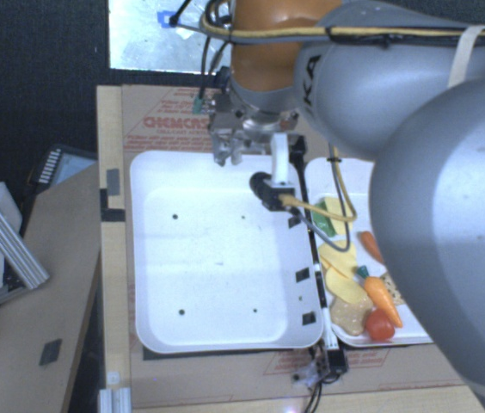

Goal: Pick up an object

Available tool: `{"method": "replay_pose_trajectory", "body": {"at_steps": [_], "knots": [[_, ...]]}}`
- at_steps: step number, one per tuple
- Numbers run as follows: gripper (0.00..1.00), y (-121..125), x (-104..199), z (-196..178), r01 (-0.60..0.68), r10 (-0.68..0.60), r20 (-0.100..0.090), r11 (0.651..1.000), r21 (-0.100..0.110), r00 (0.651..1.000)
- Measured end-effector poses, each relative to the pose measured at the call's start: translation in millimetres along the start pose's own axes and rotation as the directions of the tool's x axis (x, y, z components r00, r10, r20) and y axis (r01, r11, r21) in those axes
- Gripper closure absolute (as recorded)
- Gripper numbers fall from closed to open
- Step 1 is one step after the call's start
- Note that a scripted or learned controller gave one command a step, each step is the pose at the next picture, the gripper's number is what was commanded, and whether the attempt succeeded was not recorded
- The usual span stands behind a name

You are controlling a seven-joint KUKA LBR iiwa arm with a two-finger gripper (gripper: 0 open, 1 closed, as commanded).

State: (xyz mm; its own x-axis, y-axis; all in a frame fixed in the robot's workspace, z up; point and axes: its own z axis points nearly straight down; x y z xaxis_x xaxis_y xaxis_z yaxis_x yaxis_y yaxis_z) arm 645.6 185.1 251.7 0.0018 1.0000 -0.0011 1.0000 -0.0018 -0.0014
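My gripper (230,151) hangs over the far rim of the left white bin (144,231), near its back right corner. Nothing shows beneath it or in its grasp. The right bin (346,172) holds toy food along its left side: a green piece (322,223), yellow pieces (337,261), an orange carrot (381,299), a second orange piece (370,246), a red tomato (381,326) and a beige lump (351,313). The arm's grey body hides most of the right bin.
Both bins rest on a cardboard sheet (165,119) with red print. A metal rail (2,239) slants at the left edge of the bench. A black divider with clips (310,274) runs between the bins.
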Motion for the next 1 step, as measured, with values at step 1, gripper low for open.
{"method": "replay_pose_trajectory", "body": {"at_steps": [1], "knots": [[1.0, 23.9, 50.8, -23.9, 0.008, -0.008, -0.004, 1.0, -0.008, 1.0]]}}
